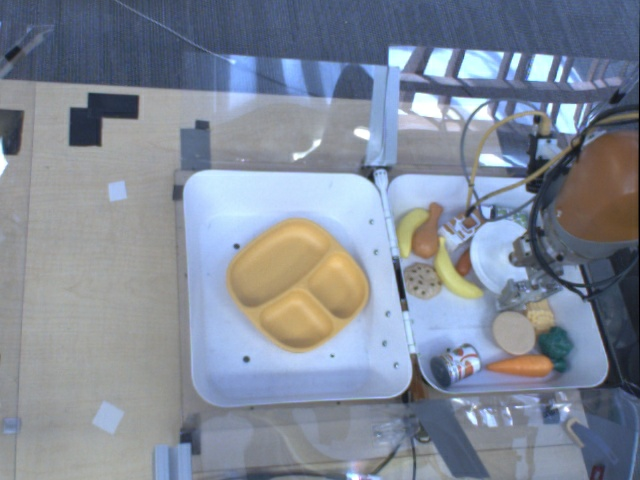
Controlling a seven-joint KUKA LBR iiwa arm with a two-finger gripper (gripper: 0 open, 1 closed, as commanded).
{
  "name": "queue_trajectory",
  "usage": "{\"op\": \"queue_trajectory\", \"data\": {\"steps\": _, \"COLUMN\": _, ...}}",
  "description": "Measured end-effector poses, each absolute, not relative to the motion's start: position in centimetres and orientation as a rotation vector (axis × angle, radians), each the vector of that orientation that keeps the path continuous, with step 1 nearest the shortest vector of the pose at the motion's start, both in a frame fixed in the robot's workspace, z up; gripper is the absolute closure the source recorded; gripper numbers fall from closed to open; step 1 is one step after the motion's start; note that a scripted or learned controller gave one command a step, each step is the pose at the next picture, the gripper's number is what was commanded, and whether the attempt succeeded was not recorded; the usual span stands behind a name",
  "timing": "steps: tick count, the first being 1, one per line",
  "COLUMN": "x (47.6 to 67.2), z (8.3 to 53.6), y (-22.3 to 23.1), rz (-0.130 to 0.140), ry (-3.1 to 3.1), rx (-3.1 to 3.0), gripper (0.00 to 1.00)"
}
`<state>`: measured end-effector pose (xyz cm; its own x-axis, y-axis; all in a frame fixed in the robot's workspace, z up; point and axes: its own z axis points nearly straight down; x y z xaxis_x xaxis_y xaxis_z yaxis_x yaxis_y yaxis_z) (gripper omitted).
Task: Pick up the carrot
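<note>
carrot (520, 366) low, gripper (522, 290) poised above

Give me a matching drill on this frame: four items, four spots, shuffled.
Items:
1. carrot
2. plate
3. cookie
4. can

Spots:
A. left bin, middle
B. right bin, near edge, beside the broccoli
C. right bin, near-left corner
D. right bin, left side, beside the banana

Pairs: 1-B, 2-A, 3-D, 4-C
</note>
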<state>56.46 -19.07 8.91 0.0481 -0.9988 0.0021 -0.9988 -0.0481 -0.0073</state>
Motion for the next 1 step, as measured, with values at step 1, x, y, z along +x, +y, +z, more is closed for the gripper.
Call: {"op": "queue_trajectory", "data": {"steps": 1, "x": 56.07, "z": 20.68, "y": -16.60, "rz": -0.022, "ry": 2.108, "rx": -2.316, "gripper": 1.00}}
